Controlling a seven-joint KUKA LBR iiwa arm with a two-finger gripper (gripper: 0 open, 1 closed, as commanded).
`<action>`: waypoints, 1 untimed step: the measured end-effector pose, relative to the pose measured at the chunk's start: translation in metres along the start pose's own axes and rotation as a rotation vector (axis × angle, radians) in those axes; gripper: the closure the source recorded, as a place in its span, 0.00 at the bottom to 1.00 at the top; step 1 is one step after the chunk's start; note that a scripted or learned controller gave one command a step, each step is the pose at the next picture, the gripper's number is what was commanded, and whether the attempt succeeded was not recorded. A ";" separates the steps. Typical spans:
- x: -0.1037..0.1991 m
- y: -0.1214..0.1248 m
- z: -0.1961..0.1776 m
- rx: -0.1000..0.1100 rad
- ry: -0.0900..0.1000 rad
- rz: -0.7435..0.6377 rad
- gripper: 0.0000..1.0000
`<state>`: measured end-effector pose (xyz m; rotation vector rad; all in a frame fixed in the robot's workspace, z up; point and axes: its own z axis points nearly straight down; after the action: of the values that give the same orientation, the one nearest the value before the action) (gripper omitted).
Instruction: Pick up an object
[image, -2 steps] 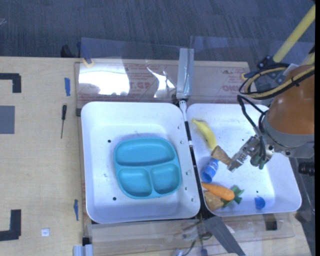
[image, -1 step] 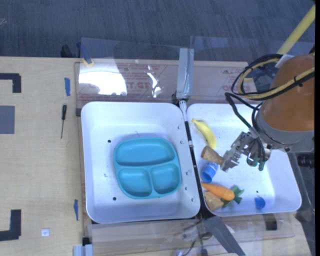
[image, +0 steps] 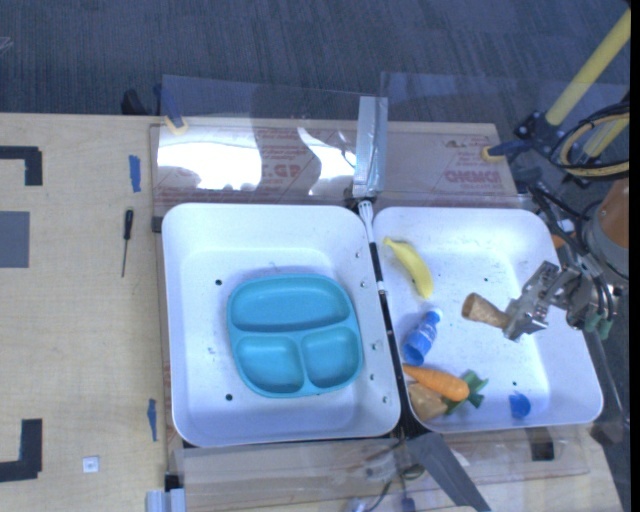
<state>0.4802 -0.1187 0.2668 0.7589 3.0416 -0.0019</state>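
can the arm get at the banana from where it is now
Probably yes. The banana lies alone near the divider in the right bin, nothing on top of it. The gripper hangs in that same bin, beside a brown piece.

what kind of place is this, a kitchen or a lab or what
Most likely a robotics lab bench set up for grasping trials: two shallow white bins side by side, a robot arm's tool over toy items such as a banana and carrot, and loose cables.
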 end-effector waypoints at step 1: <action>-0.039 0.040 -0.012 -0.001 0.001 0.331 1.00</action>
<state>0.5333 -0.1019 0.2794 1.2496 2.8758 0.0022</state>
